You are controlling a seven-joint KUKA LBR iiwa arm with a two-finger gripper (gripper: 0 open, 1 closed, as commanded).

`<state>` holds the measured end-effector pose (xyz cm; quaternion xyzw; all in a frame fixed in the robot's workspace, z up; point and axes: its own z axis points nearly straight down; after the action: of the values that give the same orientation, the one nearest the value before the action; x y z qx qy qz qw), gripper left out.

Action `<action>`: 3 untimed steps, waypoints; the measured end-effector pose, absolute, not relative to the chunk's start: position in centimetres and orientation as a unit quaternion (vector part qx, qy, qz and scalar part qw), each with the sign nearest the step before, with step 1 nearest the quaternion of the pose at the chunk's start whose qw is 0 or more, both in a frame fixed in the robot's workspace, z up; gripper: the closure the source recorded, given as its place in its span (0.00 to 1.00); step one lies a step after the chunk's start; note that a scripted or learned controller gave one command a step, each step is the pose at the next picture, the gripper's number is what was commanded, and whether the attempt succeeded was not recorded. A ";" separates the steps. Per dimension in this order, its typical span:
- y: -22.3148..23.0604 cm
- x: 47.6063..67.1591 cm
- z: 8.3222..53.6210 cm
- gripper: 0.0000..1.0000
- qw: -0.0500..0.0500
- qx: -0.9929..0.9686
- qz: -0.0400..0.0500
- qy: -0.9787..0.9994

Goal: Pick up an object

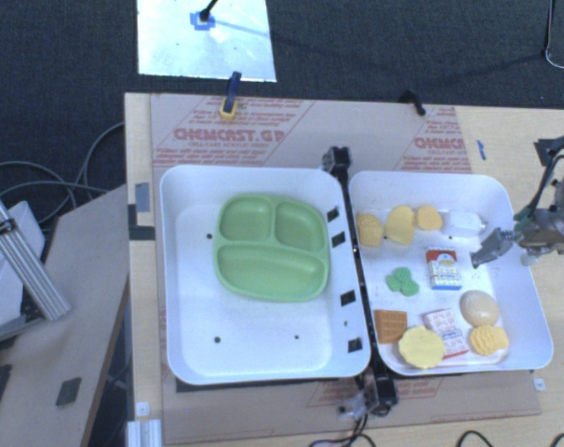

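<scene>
The right bin holds several small toy foods. Three yellow pieces lie along its far side, with a white piece beside them. A green piece and a red, white and blue box sit mid-bin. Along the near side lie a beige egg, a brown cracker, a yellow disc, a red-and-white packet and a yellow waffle. My gripper hovers over the bin's right side, just right of the box. Nothing shows in its grasp.
The left bin bears a green divided plate. Black clips line the ridge between the two bins. The bins rest on a cardboard sheet. A grey table and cables lie to the left.
</scene>
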<state>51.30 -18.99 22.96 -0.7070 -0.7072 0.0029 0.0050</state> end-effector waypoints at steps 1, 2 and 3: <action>-18.9 51.5 23.5 0.00 0.000 -0.706 0.000 -0.708; -19.0 51.1 17.1 0.00 0.003 -0.707 0.001 -0.708; -19.2 51.9 11.2 0.00 0.003 -0.707 0.001 -0.708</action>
<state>51.89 -19.24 11.24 -0.7067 -0.7075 0.0009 0.0029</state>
